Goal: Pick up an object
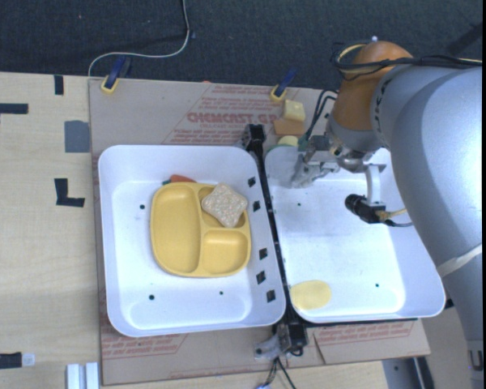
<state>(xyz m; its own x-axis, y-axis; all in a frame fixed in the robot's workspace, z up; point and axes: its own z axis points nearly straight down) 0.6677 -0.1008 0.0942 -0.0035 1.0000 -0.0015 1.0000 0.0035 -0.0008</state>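
Looming over right side, grey arm [437, 152] hides far corner of right bin [348, 241]. Left bin [121, 241] holds yellow divided tray [186, 237], speckled tan block [224, 205] on it, red thing mostly hidden behind tray. Pincer [308, 168] low at right bin's far-left corner, grip hard to make out, can't tell. Pale yellow disc [310, 295] at near edge, well apart from pincer.

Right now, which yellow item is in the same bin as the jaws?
The pale yellow disc, flat at the near edge of the right bin. The divided yellow tray sits in the left bin.
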